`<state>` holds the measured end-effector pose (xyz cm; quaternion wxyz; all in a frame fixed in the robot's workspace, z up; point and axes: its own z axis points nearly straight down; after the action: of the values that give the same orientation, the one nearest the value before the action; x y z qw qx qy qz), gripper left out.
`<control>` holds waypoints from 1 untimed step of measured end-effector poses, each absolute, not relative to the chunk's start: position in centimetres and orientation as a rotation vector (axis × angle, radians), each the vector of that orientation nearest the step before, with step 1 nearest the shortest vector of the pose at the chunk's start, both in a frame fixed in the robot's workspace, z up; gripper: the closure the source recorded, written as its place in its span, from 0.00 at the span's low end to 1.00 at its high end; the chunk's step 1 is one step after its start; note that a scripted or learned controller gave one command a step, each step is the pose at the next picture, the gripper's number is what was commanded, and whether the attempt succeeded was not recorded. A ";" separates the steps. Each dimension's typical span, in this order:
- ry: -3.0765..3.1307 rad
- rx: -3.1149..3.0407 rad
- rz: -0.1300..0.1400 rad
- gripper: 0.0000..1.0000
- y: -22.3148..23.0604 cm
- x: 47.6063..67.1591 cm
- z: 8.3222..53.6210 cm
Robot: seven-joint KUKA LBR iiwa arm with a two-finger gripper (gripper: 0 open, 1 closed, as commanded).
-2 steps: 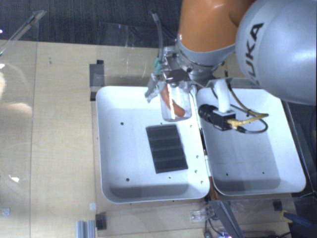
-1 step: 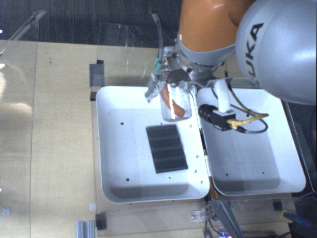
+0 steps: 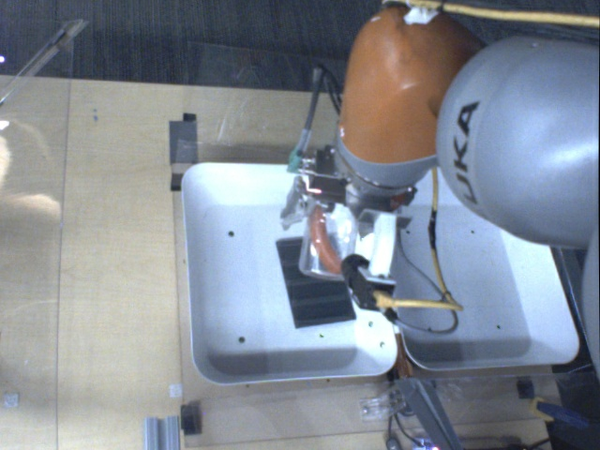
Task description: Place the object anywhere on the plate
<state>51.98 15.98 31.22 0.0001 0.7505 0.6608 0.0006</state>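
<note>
Two shallow white plastic bins sit side by side on my pale wooden bench, and I read the scene from left to right. The left white bin [image 3: 216,279] holds a flat, dark, square plate [image 3: 314,293] lying slightly askew near its middle. Just above the plate's far right corner I see a reddish-orange, elongated object [image 3: 321,232], partly wrapped in something clear and shiny, sitting directly under the wrist hardware. I judge this to be the thing to be placed, though I cannot say for sure what it is. The two-finger gripper [image 3: 330,242] is over the same spot, but brackets and cabling crowd it, so I cannot tell how far its fingers are parted or whether the object is truly between them. Further right, the grey arm with its orange band [image 3: 398,73] fills the upper corner, and a yellow cable [image 3: 422,302] loops down across the right white bin [image 3: 506,317]. From its look, I would guess the object is light and somewhat soft, with a slick wrapping that could slip, so a hold across its narrow middle seems safest. It appears to overlap the plate's edge already.
</note>
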 end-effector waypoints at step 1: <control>2.031 2.399 -0.003 0.00 19.1 49.9 18.7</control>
<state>49.89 19.07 18.71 -0.0007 0.7632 0.6461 -0.0010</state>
